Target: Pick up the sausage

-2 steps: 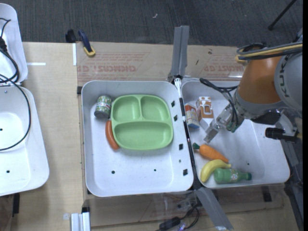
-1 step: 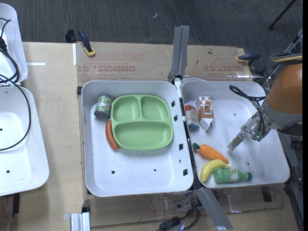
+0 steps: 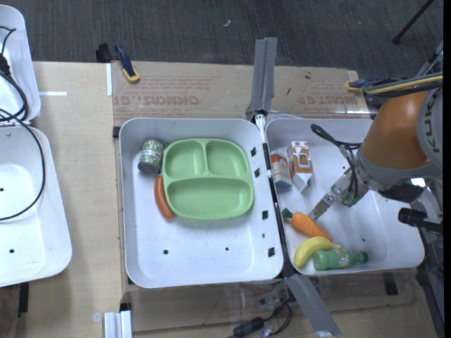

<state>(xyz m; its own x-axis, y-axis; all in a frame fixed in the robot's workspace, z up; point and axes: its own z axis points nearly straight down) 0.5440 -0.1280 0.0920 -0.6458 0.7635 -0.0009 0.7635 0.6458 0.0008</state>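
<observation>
Nearest the camera, along the near wall of the right bin (image 3: 394, 263), a green bottle (image 3: 340, 259) is seen lying on its side, with a yellow banana (image 3: 310, 248) touching it on the left. Just beyond the banana, a carrot (image 3: 308, 223) with a green top is laid at a slant, its top pointing toward the divider between the bins. The gripper (image 3: 330, 204) is seen above the right bin floor, just beyond and to the right of the carrot, at the end of the grey arm with the orange band (image 3: 396, 138) that comes in from the right. Whether its pincer is released or clenched cannot be told, and nothing can be made out in its grasp. Farther back in the right bin, a small white and orange carton (image 3: 301, 164) and a smaller packet (image 3: 280, 171) are placed side by side near the divider. The sausage (image 3: 163, 197) is found in the left bin (image 3: 204, 259), lying on the bin floor against the left edge of the green divided plate (image 3: 208, 178), well apart from the gripper. Just beyond the sausage, a small can (image 3: 151, 155) is set near the plate's far left corner.
</observation>
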